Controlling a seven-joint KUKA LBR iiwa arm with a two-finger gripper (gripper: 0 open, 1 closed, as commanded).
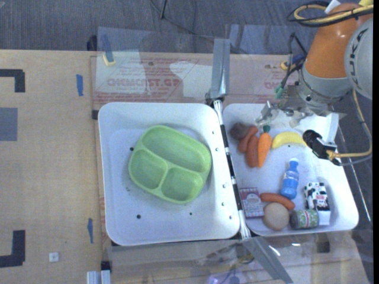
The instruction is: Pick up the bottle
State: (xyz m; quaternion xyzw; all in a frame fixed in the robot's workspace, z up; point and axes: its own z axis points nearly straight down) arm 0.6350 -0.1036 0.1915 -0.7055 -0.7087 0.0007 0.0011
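Observation:
A small blue bottle with a white cap lies in the middle of the right bin. It points roughly toward the back of the bin. My gripper hangs over the back edge of that bin, above the carrots and the banana and well behind the bottle. The orange wrist band rises behind it at the upper right. Nothing shows in the gripper.
Around the bottle lie two carrots, a banana, a sausage, a beige ball, a green can, a cow toy and a small red box. A green divided plate sits in the left bin.

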